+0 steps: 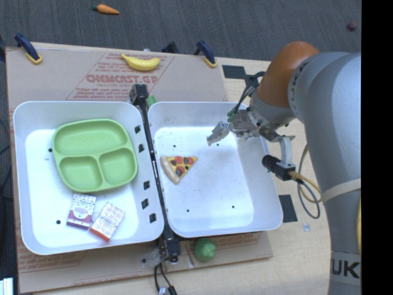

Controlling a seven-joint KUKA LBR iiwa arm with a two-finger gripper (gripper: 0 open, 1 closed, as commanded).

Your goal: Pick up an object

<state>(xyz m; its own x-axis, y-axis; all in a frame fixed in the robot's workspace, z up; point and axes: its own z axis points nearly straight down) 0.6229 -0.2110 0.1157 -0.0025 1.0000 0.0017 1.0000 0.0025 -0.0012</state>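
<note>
a: camera view, what do you have around the target?

b: i see the pizza slice (pixel 178 166) lying flat in the right bin (pixel 245 211), toward its left wall, with bare white floor all round it. my gripper (pixel 216 134) hangs over the upper middle of that bin, up and to the right of the slice and apart from it. nothing sits between the two.

a: and the fingers?

b: i can't tell how they stand; they're a small grey blur from here.

a: the other side?

b: the left bin (pixel 24 183) holds a green divided tray (pixel 94 153) and two small cartons (pixel 95 215) side by side below it. a banana (pixel 140 61) rests on the cardboard behind the bins, a green ball (pixel 205 249) sits just outside the right bin's near edge, and a carrot (pixel 107 8) lies on the floor.

a: anything cut off?

b: the arm (pixel 322 140) covers the right bin's far right corner, and its lower part runs out of frame.
</note>
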